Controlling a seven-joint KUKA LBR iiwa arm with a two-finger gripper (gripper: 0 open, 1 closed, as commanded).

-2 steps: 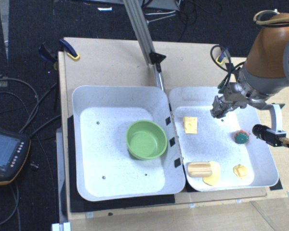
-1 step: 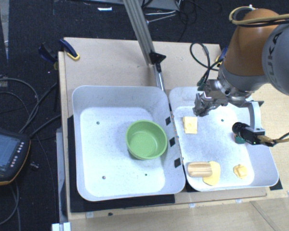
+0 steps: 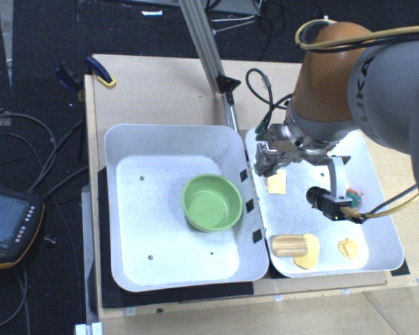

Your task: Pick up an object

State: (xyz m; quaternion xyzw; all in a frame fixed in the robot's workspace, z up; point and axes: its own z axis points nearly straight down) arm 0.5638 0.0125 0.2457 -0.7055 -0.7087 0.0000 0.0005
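A: Where does the hand [image 3: 269,160] sit?

B: Low over the right bin [image 3: 377,187], near its 10 o'clock corner, just above the pale yellow square block [image 3: 277,182]. The wrist hides its working end, so I cannot tell whether it is wide, narrow or gripping anything.

A: And the likely target?

B: That yellow block, lying flat on the bin floor close to the divide between the bins. It looks small, light and stiff, probably foam or plastic, so it should not crush. Being thin and flat, I'd take it across two opposite edges, pressing down close to the floor.

A: Other options?

B: At 6 o'clock in the same bin lie a tan bread-like roll [image 3: 288,245] touching a yellow wedge [image 3: 308,260], and a small yellow piece [image 3: 348,248] at about 5 o'clock. The green bowl [image 3: 211,202] sits in the left bin [image 3: 133,187]; its smooth rim would be the grip point, but it could slip.
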